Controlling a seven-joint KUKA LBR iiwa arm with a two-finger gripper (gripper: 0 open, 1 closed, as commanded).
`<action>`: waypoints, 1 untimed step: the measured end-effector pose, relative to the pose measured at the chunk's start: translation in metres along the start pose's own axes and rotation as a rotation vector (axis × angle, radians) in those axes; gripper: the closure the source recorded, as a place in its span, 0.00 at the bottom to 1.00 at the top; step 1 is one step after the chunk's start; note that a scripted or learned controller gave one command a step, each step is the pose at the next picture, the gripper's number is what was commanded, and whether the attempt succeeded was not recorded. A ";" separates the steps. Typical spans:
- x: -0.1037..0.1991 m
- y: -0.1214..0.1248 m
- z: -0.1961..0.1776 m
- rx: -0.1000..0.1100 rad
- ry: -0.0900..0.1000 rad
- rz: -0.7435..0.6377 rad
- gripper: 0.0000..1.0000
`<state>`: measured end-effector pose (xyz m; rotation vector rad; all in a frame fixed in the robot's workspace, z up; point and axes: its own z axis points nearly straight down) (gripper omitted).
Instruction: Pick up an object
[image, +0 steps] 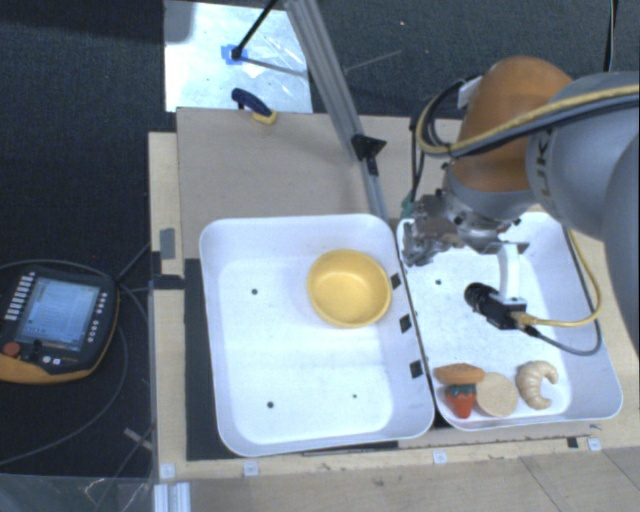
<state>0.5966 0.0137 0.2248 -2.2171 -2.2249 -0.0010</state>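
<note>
The pick was at its start, and nothing looked lifted yet. Far left, off the bench, lay a control pad (52, 322) with a lit screen.

The left bin (240, 400) held a yellow bowl (348, 288). The bowl sat upright near the bin's far right corner, just beside the edge that meets the other bin. It was round, deep and smooth, so it would likely be hard to pinch except at its rim.

The gripper (428, 240) hung over the far left corner of the right bin (590, 400). How wide it was open could not be told, and nothing could be seen in its hold. The white floor under it looked bare, so closing there would likely catch nothing.

Four small toy foods lay in a row along the near edge of the right bin. At the left were a brown bun (459, 374) and a red bit (460, 401), touching. Next came a round biscuit (497, 395), then a pale croissant (538, 383).

The next move would likely need the arm to go to one toy, come down right over it and close. The foods lay packed together, so a neighbour could get bumped.
</note>
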 end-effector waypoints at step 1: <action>0.051 -0.030 -0.010 -0.001 0.001 -0.001 1.00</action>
